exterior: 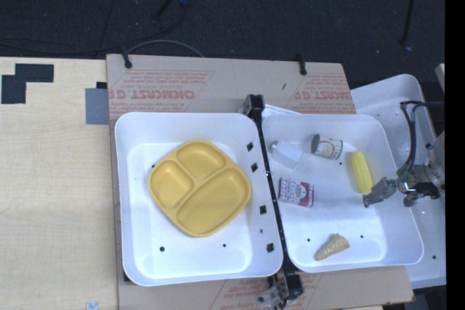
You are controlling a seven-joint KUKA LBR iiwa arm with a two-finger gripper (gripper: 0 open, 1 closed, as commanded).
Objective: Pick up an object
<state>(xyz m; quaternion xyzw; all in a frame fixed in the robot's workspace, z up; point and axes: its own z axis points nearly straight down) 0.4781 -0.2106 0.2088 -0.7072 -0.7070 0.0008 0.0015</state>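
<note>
Camera view: gripper low over right bin near its right wall, just below corn cob; finger spread not discernible, nothing seen held. Same bin: small can, red-and-white packet, cone. Left bin: yellow divided tray.

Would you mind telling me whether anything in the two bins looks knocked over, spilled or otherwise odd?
Nothing looks spilled or damaged. In the right bin, the small can lies on its side rather than upright. The yellow divided plate sits askew in the left bin.
</note>
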